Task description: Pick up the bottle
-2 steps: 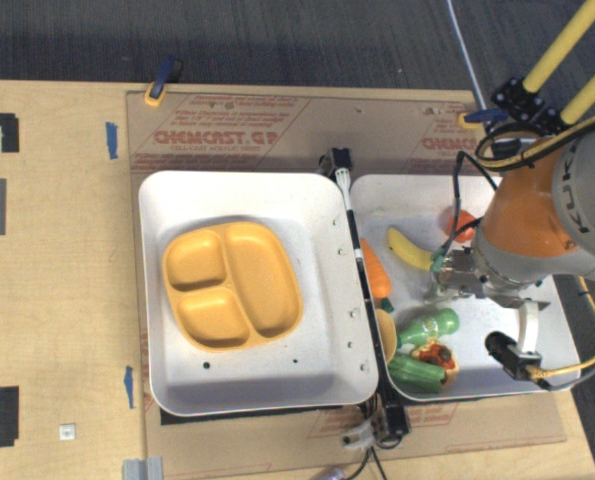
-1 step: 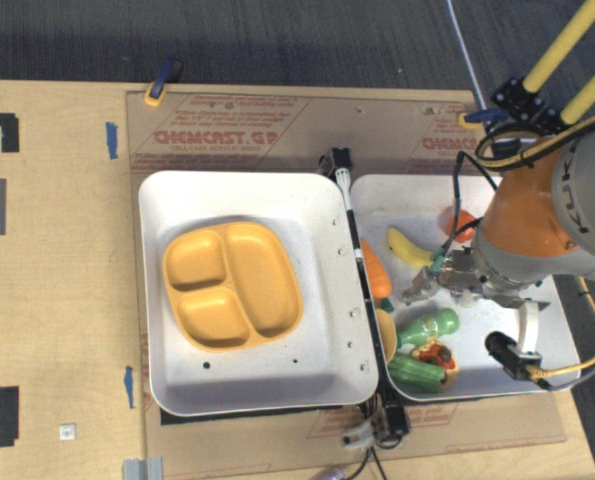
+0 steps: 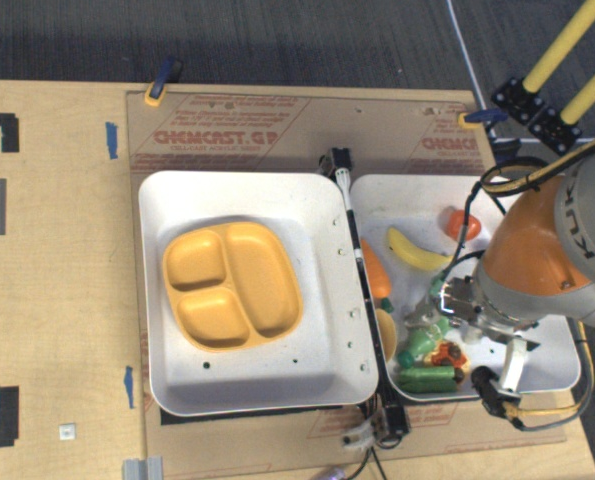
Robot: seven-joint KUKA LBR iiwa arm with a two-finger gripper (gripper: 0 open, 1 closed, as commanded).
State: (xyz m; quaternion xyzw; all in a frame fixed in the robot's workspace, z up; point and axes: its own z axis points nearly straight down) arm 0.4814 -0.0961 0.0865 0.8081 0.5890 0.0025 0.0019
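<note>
Down in the right bin (image 3: pixel 562 368), the claw (image 3: pixel 447 318) hangs low over the clutter at the bin's near left part, beneath the grey wrist and the orange band (image 3: pixel 532 253) of the arm, which comes in from the right. Whether the claw is released or clenched cannot be told, since the wrist hides its working end. Just beside it, toward the near side, lies the bottle (image 3: pixel 425 376), a dark green thing resting flat along the bin's near wall, with nothing visibly gripping it. Touching the bottle from the far side is a small heap of green and orange pieces (image 3: pixel 427 348), too tangled to name. Farther off in the same bin lie a yellow banana (image 3: pixel 415 253), a red-orange round item (image 3: pixel 464 225) near the far wall, and an orange piece (image 3: pixel 376 276) against the left wall. Black cables loop around the arm above the bin. Left of the divider sits the left bin (image 3: pixel 177 368), holding a yellow tray (image 3: pixel 232 283) with three compartments. Both bins rest on a brown board printed with red letters (image 3: pixel 217 136) on the tabletop (image 3: pixel 52 268).
</note>
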